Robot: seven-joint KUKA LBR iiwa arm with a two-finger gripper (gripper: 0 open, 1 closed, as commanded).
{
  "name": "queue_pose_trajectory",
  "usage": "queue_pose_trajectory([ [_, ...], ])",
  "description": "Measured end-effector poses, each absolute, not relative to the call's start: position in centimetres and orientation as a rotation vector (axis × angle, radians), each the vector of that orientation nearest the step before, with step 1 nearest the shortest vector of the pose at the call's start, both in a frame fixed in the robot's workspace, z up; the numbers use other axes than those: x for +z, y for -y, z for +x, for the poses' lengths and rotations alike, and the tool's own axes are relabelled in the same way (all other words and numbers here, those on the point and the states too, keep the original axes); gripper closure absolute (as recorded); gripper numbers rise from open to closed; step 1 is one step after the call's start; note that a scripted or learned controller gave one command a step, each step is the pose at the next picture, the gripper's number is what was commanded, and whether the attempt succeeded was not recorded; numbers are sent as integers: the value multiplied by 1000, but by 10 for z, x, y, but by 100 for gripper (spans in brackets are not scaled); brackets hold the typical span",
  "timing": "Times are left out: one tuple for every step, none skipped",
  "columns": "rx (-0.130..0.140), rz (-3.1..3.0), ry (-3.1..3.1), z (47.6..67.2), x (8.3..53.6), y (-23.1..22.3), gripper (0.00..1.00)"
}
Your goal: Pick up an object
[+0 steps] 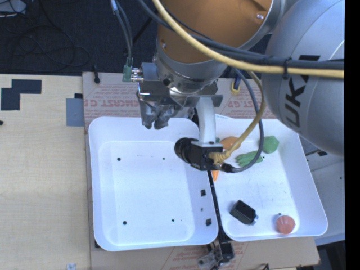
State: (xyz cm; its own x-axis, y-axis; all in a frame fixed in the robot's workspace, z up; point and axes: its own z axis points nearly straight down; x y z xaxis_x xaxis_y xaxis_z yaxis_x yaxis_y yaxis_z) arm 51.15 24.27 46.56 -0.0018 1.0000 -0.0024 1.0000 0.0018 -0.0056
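Note:
My gripper (157, 117) hangs over the back rim of the left bin (107, 151), under the big orange and grey wrist. It looks like a dark grey clump, and nothing can be seen in it. In the right bin (306, 190) lie a black block (243, 212) and a reddish ball (285, 224) near the front. A green piece (270, 144), a second green piece (246, 158) and an orange piece (229, 143) lie at the back, partly behind a cable.
A black unit (194, 152) on a grey bracket hangs from the arm over the divide between the bins, with a yellow cable (252, 129) looping beside it. The arm's body covers the upper right. Cardboard (112, 103) lies under the bins.

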Motion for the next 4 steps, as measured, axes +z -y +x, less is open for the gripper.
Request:
queue_pose_trajectory([
  [-5,-2219,2225,485,542,-243,100],
  [6,-2221,2221,514,532,-244,100],
  [13,-2220,2219,527,477,-244,100],
  [5,-2219,2222,516,495,-243,100],
])
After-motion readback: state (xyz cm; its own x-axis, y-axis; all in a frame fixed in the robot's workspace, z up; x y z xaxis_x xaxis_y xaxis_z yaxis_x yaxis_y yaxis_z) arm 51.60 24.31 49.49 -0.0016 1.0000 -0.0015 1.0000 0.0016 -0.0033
